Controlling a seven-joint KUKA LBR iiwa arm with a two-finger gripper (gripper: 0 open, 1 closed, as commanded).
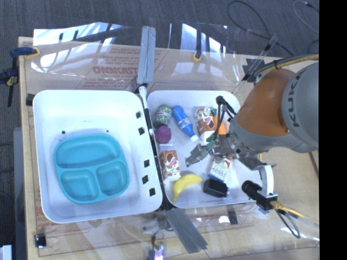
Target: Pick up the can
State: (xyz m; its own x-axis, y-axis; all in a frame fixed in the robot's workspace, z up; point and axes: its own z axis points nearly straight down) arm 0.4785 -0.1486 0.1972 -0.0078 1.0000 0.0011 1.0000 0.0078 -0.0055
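One can (164,114) is seen in the right bin (179,199), near its back-left corner.
End effector (209,150) is positioned mid-bin, over the clutter; open or closed cannot be told.

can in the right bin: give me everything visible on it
The small green-and-grey patterned can looks like printed metal. It sits near the far left corner of the right white bin, its pale top rim facing up and slightly tilted. A purple round object touches its near side; a blue bottle lies just to its right. The gripper is apart from it, over the bin's middle.
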